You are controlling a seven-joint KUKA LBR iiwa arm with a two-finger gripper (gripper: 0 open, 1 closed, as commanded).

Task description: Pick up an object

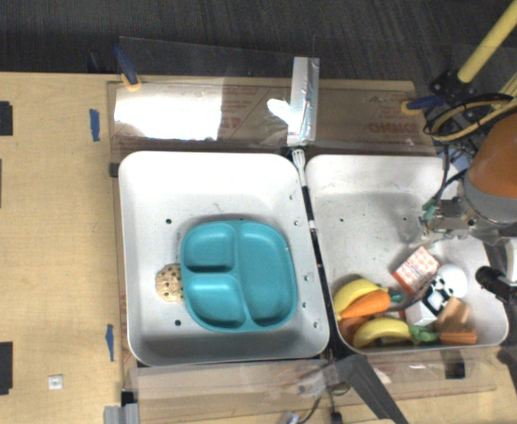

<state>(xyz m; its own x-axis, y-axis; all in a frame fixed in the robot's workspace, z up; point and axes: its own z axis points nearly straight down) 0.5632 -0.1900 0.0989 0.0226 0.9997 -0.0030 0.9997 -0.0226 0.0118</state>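
The right bin [364, 193] holds a heap of toys along its near edge: two bananas [383, 330], one at the heap's left top and one lower down, with an orange carrot [365, 304] lying across between them. Just right of these sit a black-and-white toy [442, 288], a tan block [458, 314] and a small orange piece [458, 336]. An orange-and-white box [414, 269] rests tilted at the far side of the heap.

In the left bin [143, 237] a teal tray [238, 274] with three compartments lies flat, and a speckled cookie [169, 282] touches its left edge.

Farther back, the gripper [442, 220] hangs over the bare middle of the right bin, beyond the box and apart from the heap. Whether it is open or closed cannot be told; nothing is seen in it. The arm [505, 170] enters from the right, orange band showing.
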